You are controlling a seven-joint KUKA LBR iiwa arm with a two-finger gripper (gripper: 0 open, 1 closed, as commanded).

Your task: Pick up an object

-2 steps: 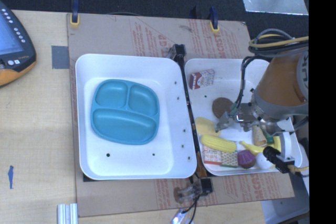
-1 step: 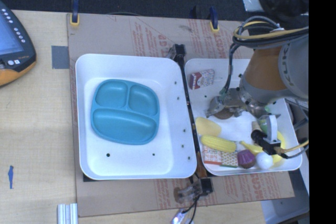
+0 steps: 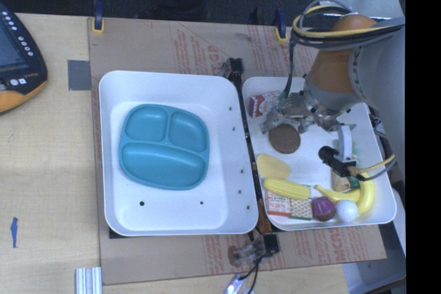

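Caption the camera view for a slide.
Gripper low over the brown disc in the right bin; blue tray in the left bin.

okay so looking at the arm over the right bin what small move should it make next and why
Probably lower straight down: the gripper hangs just above the round brown disc in the right white bin, with nothing visibly between its fingers, so the disc looks like the nearest thing to pick.

The claw (image 3: 288, 113) hangs just above a brown disc (image 3: 284, 140) in the right bin (image 3: 386, 213); a blue divided plate (image 3: 165, 147) lies left of it.
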